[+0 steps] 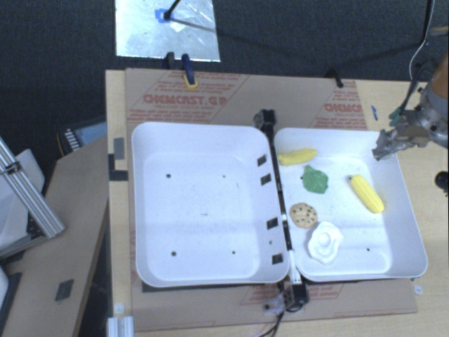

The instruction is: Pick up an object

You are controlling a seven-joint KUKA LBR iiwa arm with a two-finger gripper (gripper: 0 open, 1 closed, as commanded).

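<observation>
The right bin (403, 223) holds a yellow banana (297, 156) at its back left, a green leafy piece (315, 180) just below it, a yellow corn cob (367, 192) to the right, a brown cookie (303, 215) and a white fried egg (325, 242) near the front. My gripper (385, 148) hangs over the bin's back right corner, above and to the right of the corn cob. Nothing shows between its fingers.
The left bin (203, 202) sits beside the right one, joined by black clips (266, 118) along the middle. A cardboard sheet (210, 97) lies under both bins. A shiny foil square (167, 18) rests beyond the bench. A metal rail (24, 195) stands at the left.
</observation>
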